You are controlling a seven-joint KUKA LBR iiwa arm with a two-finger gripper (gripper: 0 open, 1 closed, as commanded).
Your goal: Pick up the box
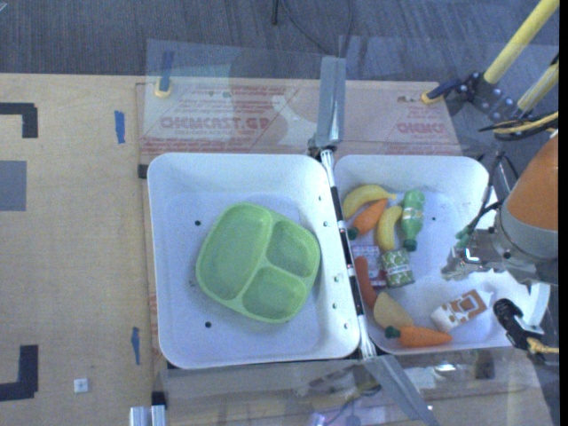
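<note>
Down near the right bin's [444, 169] front right corner, the box [463, 309] is lying flat, and your claw [468, 260] is hanging just behind it; can't tell its state. You're wanting to come straight down, since a carrot [422, 335] is sitting close by.

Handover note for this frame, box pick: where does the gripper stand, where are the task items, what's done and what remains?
Gripper: over the right bin, near its right side; finger state unreadable.
Box: small white carton lying on the bin floor just below the gripper, not held.
Nearby: carrot at the bin's lower edge, green bottle and bananas to the left. Green tray sits in the left bin.
Done: nothing lifted.
Left: descend, grasp the box, raise it.
</note>
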